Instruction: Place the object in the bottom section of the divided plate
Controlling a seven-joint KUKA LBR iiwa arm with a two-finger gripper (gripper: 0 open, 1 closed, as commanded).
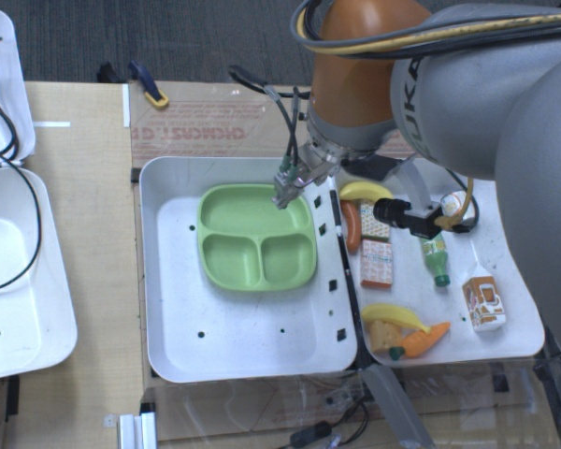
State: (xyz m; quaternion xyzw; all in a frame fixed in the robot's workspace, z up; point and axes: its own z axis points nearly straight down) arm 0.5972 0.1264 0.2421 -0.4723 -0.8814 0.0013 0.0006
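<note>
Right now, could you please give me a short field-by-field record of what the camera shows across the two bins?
left bin: white bin holding a green divided plate
plate contents: all three sections bare
end effector: over the plate's upper right rim, nothing seen in it
right bin: white bin with two bananas, a carrot, a green bottle, a small carton, a snack box
task status: not yet done

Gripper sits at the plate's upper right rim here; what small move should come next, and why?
Probably shift right to the other bin for a pick. The gripper hangs over the green plate with no object visible in it, the plate's sections look bare, and the food items, such as the carrot, lie in that bin.
</note>
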